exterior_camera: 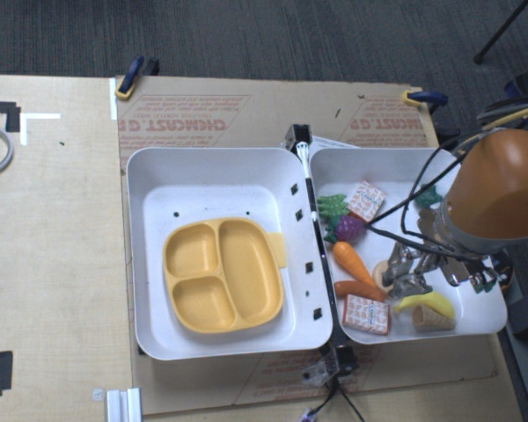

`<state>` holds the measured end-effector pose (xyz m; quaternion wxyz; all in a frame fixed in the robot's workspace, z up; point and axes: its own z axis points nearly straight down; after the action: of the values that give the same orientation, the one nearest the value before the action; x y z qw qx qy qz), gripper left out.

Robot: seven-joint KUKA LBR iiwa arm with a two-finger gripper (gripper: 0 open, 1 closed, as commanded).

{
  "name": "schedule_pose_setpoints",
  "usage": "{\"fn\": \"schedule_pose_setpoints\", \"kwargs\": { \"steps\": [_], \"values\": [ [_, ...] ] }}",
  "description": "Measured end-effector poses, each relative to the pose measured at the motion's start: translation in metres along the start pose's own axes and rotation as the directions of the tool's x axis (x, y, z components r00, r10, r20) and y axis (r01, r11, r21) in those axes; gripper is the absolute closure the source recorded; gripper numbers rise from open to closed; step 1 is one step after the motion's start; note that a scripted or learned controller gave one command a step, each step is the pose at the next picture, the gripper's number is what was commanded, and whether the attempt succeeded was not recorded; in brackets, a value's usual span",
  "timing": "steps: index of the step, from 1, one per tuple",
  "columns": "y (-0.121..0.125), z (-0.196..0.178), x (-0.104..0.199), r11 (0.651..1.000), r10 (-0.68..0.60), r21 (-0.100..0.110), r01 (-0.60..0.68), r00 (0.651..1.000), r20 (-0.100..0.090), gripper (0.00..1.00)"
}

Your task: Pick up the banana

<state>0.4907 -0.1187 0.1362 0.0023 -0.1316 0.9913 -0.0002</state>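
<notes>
We see the counter (53, 262) carrying two shallow white bins side by side on a sheet of brown cardboard (273, 117). The left bin (145, 236) holds a yellow divided plate (222, 274) with three sections, lying near the middle of that bin.

The right bin (475, 323) holds the small things. The banana (427, 302) lies near the front edge of this bin, toward its right side, and it touches a tan wedge-shaped piece (435, 319) just in front of it. An orange carrot (355, 265) lies at a slant near the left wall of the bin. In front of the carrot we see a small red and white packet (367, 314), close to the front left corner. A second packet of the same kind (364, 200) is near the back of the bin, beside a green item (332, 207) and a purple item (350, 228).

The arm (497, 187) comes in from the right edge of the counter and hangs over the right bin. The tool (407, 275) is low in the bin, just behind and left of the banana, between the banana and the carrot. We cannot tell if the tool is wide or narrow, because its metal parts are blurred together, and we see nothing held in it.
</notes>
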Motion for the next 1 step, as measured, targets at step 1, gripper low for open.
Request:
{"fn": "schedule_pose_setpoints", "kwargs": {
  "steps": [1],
  "values": [
    [0.0000, 0.0000, 0.0000, 1.000, 0.000, 0.000, 0.000, 1.000, 0.000, 0.00]
  ]
}}
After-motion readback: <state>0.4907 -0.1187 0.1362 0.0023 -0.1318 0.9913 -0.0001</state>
